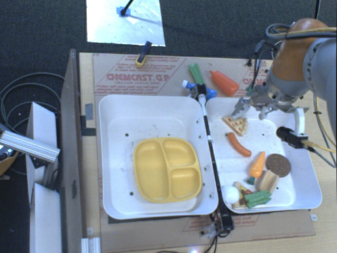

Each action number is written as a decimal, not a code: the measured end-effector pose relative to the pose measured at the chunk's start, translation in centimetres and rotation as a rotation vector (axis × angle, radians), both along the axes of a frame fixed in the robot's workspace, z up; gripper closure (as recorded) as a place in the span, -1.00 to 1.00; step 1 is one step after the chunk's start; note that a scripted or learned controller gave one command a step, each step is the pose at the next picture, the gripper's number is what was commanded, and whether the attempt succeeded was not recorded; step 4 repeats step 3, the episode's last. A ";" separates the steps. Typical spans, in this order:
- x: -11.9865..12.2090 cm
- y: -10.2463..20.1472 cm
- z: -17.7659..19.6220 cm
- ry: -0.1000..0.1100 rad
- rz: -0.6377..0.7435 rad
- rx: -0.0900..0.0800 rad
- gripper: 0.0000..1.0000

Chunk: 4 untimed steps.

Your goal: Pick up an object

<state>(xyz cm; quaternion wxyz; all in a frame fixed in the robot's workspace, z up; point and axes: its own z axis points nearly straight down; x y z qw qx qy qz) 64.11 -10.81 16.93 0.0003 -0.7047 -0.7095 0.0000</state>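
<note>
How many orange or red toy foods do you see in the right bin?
2: a sausage near the bin's middle and a carrot just right of it, beside the mushroom. The front pile may hide more.

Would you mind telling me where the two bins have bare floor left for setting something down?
Left bin: bare floor behind and left of the yellow tray. Right bin: a patch between sausage and egg. Its front, around mushroom and carrot, is crowded.

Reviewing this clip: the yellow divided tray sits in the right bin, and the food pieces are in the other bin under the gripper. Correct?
Not quite. The camera view shows the yellow divided tray in the left bin, not the right. The food pieces, such as the sausage and waffle piece, lie in the right bin, where the gripper is.
</note>
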 end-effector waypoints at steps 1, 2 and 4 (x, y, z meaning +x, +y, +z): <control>-2.5 -0.4 -8.5 0.002 -0.006 0.000 -1.00; -2.3 -0.4 -7.2 -0.001 -0.005 0.000 1.00; -4.2 4.9 1.9 -0.004 0.000 0.001 1.00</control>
